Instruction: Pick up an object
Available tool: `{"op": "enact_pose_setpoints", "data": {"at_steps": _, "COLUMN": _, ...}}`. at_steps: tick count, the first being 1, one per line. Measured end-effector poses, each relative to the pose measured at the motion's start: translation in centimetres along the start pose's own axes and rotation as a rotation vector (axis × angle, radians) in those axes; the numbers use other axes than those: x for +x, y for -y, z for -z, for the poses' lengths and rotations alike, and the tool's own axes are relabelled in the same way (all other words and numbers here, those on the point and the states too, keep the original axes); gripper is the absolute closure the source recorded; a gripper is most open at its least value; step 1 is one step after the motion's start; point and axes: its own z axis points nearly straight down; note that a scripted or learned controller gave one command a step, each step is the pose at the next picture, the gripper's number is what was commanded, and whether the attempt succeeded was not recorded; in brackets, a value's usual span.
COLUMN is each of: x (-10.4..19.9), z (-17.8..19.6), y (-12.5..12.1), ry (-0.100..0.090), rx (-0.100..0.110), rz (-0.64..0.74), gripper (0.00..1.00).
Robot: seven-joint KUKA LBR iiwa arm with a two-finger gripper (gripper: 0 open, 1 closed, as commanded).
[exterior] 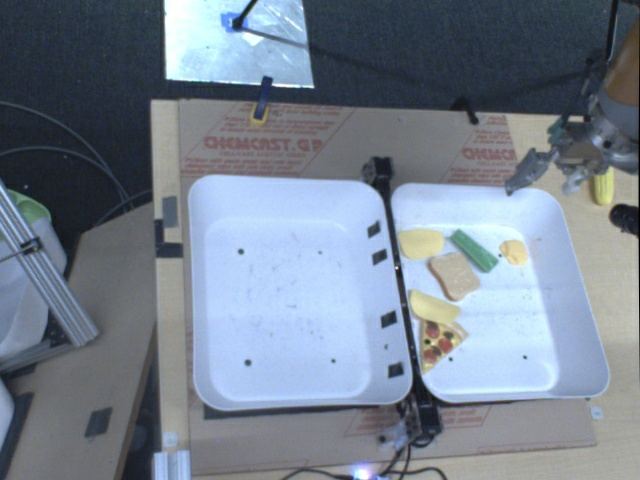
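hovering past the right bin's (575,298) far right corner, the tool (548,168), fingers spread wide and holding nothing, should descend squarely over the green block (473,250).

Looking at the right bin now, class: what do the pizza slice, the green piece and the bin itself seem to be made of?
Pizza slice: probably moulded plastic toy food, going by its flat printed-looking toppings.
Green piece: likely plastic too, uniform colour, smooth.
Right bin: seemingly thin white plastic, with rounded formed corners and a slightly glossy rim.
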Motion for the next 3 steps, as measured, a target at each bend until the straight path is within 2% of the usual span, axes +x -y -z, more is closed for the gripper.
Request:
{"op": "enact_pose_setpoints", "data": {"at_steps": 1, "x": 3.5, "z": -16.3, "y": -1.7, "ry": -0.005, "rx": 0.013, "rz": 0.004, "gripper": 0.00}}
{"op": "enact_pose_setpoints", "data": {"at_steps": 2, "x": 4.5, "z": -16.0, "y": 5.7, "ry": -0.001, "rx": -0.003, "rz": -0.004, "gripper": 0.00}}
{"op": "enact_pose_setpoints", "data": {"at_steps": 3, "x": 7.3, "z": -16.0, "y": 9.2, "ry": 0.001, "rx": -0.009, "rz": -0.003, "gripper": 0.00}}
